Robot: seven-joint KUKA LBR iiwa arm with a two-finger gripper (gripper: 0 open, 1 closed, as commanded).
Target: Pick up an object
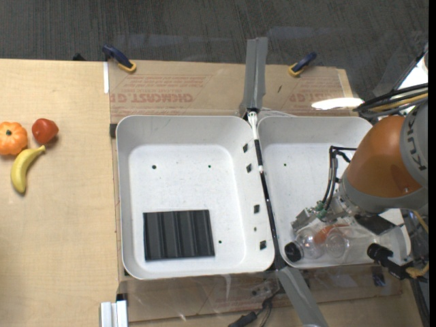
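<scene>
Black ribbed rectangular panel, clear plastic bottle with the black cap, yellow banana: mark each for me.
Black ribbed rectangular panel (178,234), camera view, centre of its ridged top face.
Clear plastic bottle (320,242), camera view, middle of its see-through body.
Yellow banana (21,172), camera view, mid-curve of its peel.

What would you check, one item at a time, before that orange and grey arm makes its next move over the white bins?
1. Arm over the right bin: ok, it hangs above the near corner.
2. Something to pick there: ok, a clear plastic bottle with a dark cap lies under the wrist.
3. Gripper lined up with the bottle: cannot tell, the wrist hides it.
4. Bottle lifted: not ok, it looks to lie on the bin floor.
5. Left bin: ok, a dark ribbed tray lies flat, away from the arm.
</scene>
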